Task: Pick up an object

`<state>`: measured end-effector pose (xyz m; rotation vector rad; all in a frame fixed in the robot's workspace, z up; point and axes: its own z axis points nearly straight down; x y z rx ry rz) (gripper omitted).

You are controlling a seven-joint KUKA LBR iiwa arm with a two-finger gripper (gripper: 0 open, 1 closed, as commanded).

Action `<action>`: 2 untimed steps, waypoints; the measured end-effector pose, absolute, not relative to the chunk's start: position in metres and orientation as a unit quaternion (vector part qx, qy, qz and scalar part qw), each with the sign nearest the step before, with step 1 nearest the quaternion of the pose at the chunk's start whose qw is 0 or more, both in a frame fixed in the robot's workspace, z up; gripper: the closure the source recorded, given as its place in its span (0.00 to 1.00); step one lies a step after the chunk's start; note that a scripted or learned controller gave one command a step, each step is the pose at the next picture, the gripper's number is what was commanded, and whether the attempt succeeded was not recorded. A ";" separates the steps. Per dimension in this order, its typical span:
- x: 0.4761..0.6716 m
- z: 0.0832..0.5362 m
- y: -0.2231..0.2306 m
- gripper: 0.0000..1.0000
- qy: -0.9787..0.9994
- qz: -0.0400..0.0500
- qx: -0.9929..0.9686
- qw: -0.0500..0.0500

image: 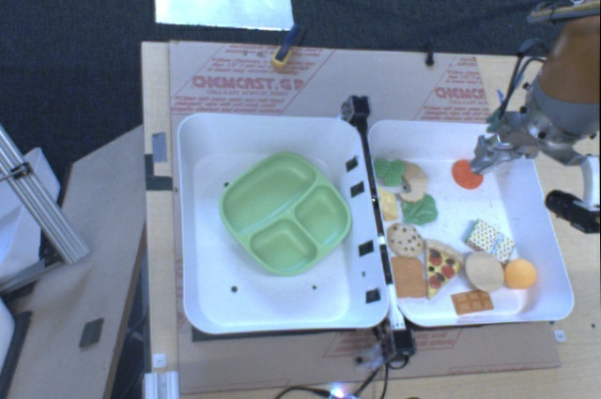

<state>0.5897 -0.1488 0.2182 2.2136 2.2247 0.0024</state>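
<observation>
Arm enters over the right bin [563,294], wrist low near the bin's far edge. Gripper [485,157] sits just beside, perhaps touching, a small red-orange disc [465,175] that lies on the bin floor toward the far edge, apart from the other pieces. Whether the claw is apart or together: cannot tell, the tip is too small and blurred. The disc is not visibly between anything, so no hold is claimed. Rest of the toy food clusters along the bin's left wall and near edge: green leafy piece [388,170], another green piece [420,209], cookie [406,239], toast slice [408,276], pizza slice [440,266], patterned packet [491,240], round bun [485,271], orange ball [519,274], waffle [471,301]. Left bin [202,200] carries a green divided plate [285,213]. Judgement: step in hand is the approach or descent onto the disc, grasp not yet confirmed. Next move calls for centring over the disc, closing on its thin rim, then a straight lift; a flat piece like this looks liable to slip out.
</observation>
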 end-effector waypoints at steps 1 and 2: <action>0.597 0.214 -0.099 1.00 0.709 0.001 0.705 0.001; 0.617 0.211 -0.046 1.00 0.710 0.002 0.704 0.001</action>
